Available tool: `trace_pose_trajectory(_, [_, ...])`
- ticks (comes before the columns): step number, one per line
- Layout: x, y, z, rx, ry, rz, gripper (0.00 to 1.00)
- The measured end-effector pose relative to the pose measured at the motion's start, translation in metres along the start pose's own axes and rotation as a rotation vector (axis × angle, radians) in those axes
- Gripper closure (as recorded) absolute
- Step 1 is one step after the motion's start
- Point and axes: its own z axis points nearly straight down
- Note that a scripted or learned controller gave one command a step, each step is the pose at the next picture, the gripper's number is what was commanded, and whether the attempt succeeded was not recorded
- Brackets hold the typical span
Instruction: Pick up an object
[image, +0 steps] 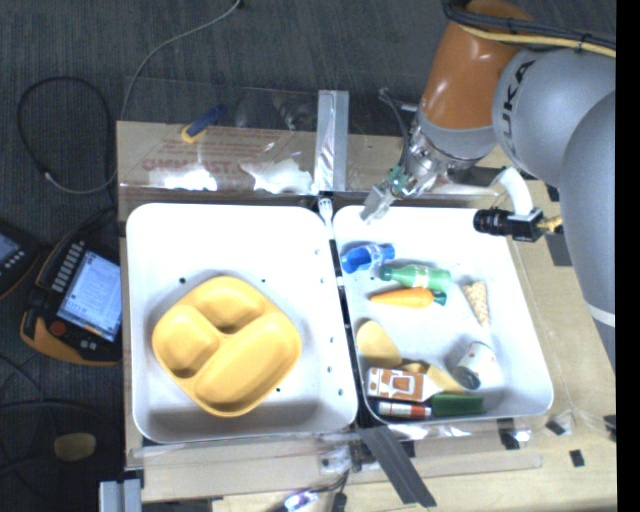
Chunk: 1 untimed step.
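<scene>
The arm (570, 110) is big, round and grey, with black letters on its side. Closer to the fingers comes an orange band (462, 62), then a small silvery gripper (378, 205) with green bits.

Robotics lab test cell, not a home or shop. Evidence: KUKA arm (540, 90), grey with an orange band, over a plywood bench (150, 150) carrying two shallow white bins (140, 225) side by side. Teach pendant (75, 295) lies on dark carpet at left, with loose black cables (60, 130) beside it. Metal bracket (332, 140) stands at the bench's back edge. Right bin holds assorted toy food and small bottles.
</scene>
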Motion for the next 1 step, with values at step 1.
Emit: trace_pose_trajectory(1, [-0.0159,-0.0106,-0.0705,0.002,-0.001,0.1,1.0])
